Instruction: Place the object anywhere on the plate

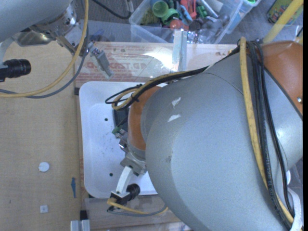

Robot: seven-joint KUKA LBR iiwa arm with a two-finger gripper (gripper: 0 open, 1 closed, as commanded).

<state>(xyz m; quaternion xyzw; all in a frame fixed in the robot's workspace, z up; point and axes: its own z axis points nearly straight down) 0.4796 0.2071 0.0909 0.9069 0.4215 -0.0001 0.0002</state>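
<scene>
Honestly not much to go on here. The grey arm [211, 143] comes in from the right and its big smooth matte shell covers most of the frame, including the bulk of the white bin [94, 129]. The orange band [136, 124] sits just left of centre, and below it the gripper [131, 161] points down over the lower left part of that bin. Whether it's clenched, released or grasping anything, I can't tell from this angle, because the wrist is in the way.

That also hurts the one relation that matters. The object and the plate must be somewhere under the arm's bulk, so I can't say which way the object lies from the gripper or how its long axis runs.

The strip of bin I can see is glossy white plastic with rounded corners and a few dark specks. The tabletop [38, 129] on the left is tan and wood-like, with a little white disc [44, 166] on it. At top centre there's a clear plastic tub [192, 13] of colourful toys.
</scene>
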